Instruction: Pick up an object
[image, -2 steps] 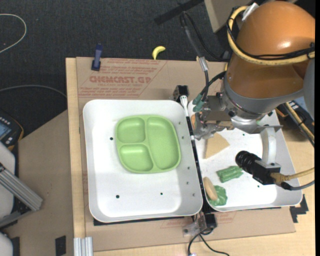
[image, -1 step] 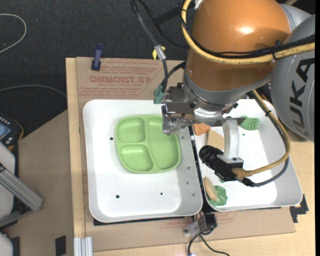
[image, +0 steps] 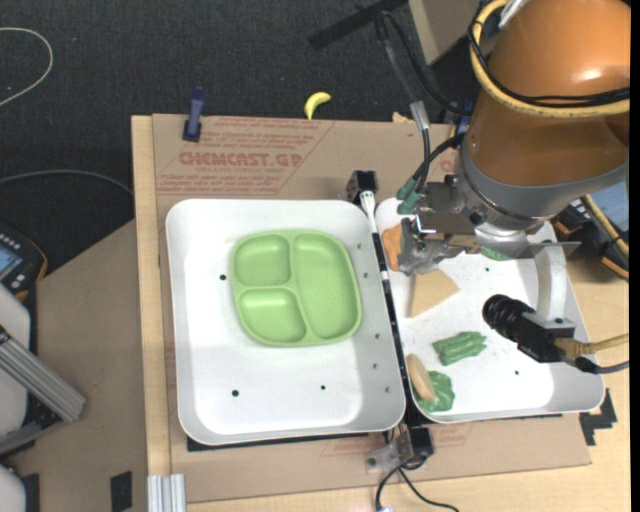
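The arm reaches in from the right over the right bin (image: 565, 398). Its gripper (image: 415, 258) hangs low over that bin's far left corner. An orange piece (image: 391, 246) lies right beside it against the bin wall. Just below the gripper rests a tan wedge (image: 432, 293). Nearer the front lie a green leafy piece (image: 460, 347) and a tan and green piece (image: 430, 386) by the left wall. The wrist hides the bin's far part. I see nothing held.
The left bin (image: 200, 340) holds a light green divided plate (image: 297, 287). Both bins sit on a cardboard sheet (image: 250, 155). A blue clip (image: 193, 115) and a small yellow object (image: 317, 102) lie at its far edge.
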